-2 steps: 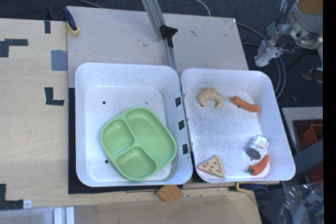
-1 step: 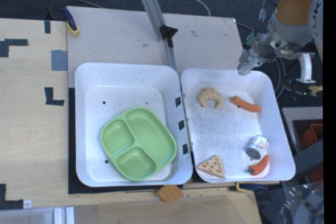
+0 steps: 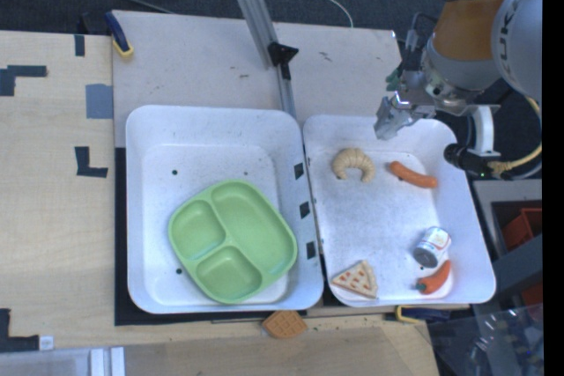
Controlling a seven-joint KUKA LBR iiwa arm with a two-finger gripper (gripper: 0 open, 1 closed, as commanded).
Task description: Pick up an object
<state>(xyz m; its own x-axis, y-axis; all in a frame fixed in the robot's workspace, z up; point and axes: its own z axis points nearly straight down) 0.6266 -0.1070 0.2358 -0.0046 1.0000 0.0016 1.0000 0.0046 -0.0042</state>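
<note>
Nothing lifted yet: the two-finger gripper [image 3: 390, 126], grip state indeterminate, hangs over the right white bin's [image 3: 388, 220] far rim, near the tan croissant [image 3: 353, 163] lying inside.

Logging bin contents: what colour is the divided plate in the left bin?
Light green. The divided plate shows clearly in the camera view, lying in the left bin.

Two white bins are counted on the bench: the left bin [image 3: 141, 189] holds one green divided plate [image 3: 232, 239], and the right bin [image 3: 379, 216] holds one croissant [image 3: 353, 163], one sausage [image 3: 412, 175], one can [image 3: 431, 246], one carrot [image 3: 434, 278] and one sandwich wedge [image 3: 355, 280].
</note>
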